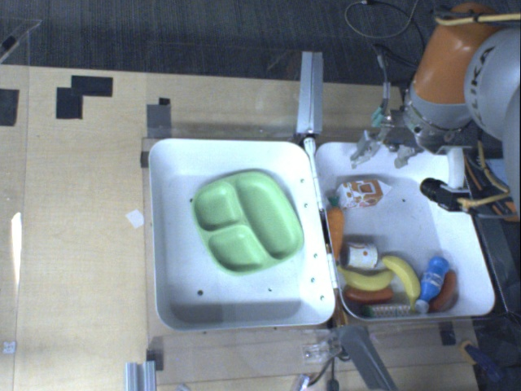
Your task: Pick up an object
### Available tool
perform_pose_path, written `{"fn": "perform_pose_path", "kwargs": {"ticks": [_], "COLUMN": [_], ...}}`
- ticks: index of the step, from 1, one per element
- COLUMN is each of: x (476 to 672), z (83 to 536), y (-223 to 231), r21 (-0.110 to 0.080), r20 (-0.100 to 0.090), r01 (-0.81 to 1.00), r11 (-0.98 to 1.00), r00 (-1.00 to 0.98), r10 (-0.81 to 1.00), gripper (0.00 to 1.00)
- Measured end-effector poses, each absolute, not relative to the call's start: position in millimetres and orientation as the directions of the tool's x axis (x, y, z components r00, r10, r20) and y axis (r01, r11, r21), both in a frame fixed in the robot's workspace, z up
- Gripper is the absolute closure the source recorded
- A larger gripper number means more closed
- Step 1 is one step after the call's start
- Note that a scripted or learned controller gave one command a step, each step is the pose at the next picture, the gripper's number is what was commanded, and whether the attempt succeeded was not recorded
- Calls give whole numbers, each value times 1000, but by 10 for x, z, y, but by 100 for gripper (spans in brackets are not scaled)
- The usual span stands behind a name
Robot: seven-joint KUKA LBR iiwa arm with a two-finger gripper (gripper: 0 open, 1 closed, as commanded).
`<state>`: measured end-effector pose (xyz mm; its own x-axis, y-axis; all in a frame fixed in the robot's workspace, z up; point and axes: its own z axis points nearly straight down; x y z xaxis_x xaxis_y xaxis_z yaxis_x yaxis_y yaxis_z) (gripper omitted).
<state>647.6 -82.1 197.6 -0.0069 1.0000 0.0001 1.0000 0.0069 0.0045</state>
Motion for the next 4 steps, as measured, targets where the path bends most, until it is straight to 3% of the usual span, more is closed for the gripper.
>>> {"fn": "perform_pose_path", "kwargs": {"ticks": [1, 2, 3, 4], "x": [6367, 5840, 5806, 5808], "z": [1064, 1524, 1128, 1222], "y": [-846, -855, -1634, -1644], "r21": [7, 3, 30, 29], "r20": [-1, 1, 1, -2], "r01": [994, 993, 999, 999], "r11": [105, -122, 43, 44], "r00": [-105, 122, -43, -44], "r10": [994, 993, 999, 999], "gripper": [0, 0, 0, 100]}}
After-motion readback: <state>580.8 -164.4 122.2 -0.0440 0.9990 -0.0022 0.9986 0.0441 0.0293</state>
